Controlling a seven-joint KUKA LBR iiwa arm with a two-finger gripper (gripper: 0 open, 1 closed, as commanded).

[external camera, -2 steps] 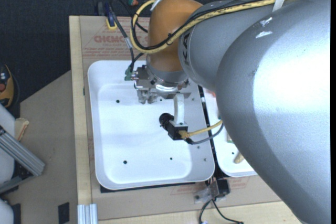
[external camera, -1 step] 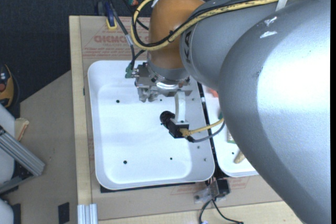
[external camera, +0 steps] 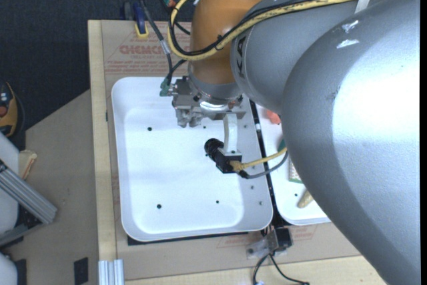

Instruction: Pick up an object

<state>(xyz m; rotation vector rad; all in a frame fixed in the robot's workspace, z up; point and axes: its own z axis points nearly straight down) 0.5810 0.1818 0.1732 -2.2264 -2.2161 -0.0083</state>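
Objects (external camera: 294, 173) for the pick lie in the right bin (external camera: 288, 209), glimpsed along its left edge past the arm (external camera: 347, 110): a pale stick-like piece near the front corner, a greenish flat piece further back, a red-orange scrap nearer the far edge. None can be identified with confidence. The arm sweeps in over that bin, hiding most of it. The gripper (external camera: 190, 118) hangs over the left bin (external camera: 187, 210), near its far edge and right of centre, with nothing seen in it; whether it is open or closed cannot be told from this angle. A black fitting with a yellow cable trails just beside the divide between the bins. By this placement, the gripper is probably probing a bin with nothing to take, well apart from the objects.
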